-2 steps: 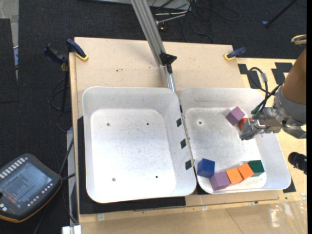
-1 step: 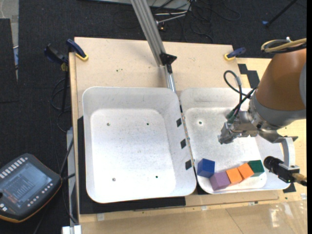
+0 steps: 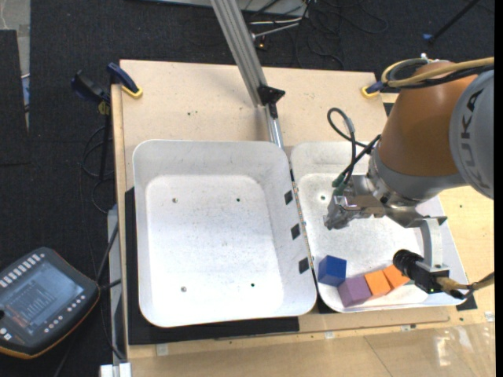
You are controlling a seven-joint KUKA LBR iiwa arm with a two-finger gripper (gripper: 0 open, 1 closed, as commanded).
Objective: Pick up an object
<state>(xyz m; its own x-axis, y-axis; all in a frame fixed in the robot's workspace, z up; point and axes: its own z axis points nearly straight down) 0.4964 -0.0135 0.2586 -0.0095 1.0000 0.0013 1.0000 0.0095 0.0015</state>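
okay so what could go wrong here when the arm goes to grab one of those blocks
The blue block, purple block and orange block sit bunched near the right bin's front rim, so the hand may nudge neighbours or pinch two. Being close to the wall, a finger could catch the rim.

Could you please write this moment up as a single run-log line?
arm: over right bin | gripper: above bin floor, no block held | blue block, purple block, orange block: near front edge, untouched | pick: not yet done

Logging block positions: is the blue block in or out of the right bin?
In. The blue block rests on the right bin's floor, beside the purple block.
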